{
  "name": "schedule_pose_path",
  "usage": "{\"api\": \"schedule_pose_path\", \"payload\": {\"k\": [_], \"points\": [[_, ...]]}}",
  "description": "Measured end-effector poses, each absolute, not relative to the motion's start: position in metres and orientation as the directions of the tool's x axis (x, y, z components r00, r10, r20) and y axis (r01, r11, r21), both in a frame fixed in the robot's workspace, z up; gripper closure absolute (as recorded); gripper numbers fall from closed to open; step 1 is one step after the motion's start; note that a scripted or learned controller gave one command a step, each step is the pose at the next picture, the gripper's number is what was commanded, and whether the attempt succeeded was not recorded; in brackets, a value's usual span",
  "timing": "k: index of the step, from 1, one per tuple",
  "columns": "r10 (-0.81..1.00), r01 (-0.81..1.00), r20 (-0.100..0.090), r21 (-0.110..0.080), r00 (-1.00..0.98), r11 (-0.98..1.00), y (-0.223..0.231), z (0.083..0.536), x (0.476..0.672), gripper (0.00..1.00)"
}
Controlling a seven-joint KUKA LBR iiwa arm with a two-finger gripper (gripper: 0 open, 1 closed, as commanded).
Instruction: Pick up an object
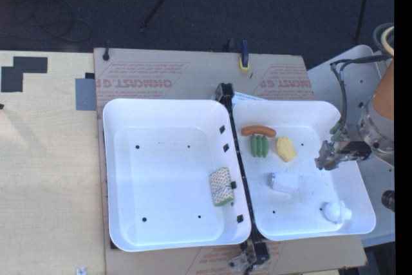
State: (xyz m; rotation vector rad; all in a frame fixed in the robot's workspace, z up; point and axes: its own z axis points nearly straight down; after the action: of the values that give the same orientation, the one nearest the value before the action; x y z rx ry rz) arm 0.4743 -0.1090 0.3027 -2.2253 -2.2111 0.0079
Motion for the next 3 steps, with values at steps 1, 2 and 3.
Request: {"api": "schedule_pose_path", "payload": {"k": [1, 2, 3], "points": [[1.000, 1.000, 0.001, -0.006, 0.002, -0.002, -0.107, 0.314, 0.475, 1.00], [1.000, 1.000, 0.001, -0.009, 0.002, -0.002, -0.107, 0.323, 0.475, 1.00], [1.000, 1.000, 0.002, -0.012, 0.001, -0.001, -0.108, 0.332, 0.475, 1.00]]}}
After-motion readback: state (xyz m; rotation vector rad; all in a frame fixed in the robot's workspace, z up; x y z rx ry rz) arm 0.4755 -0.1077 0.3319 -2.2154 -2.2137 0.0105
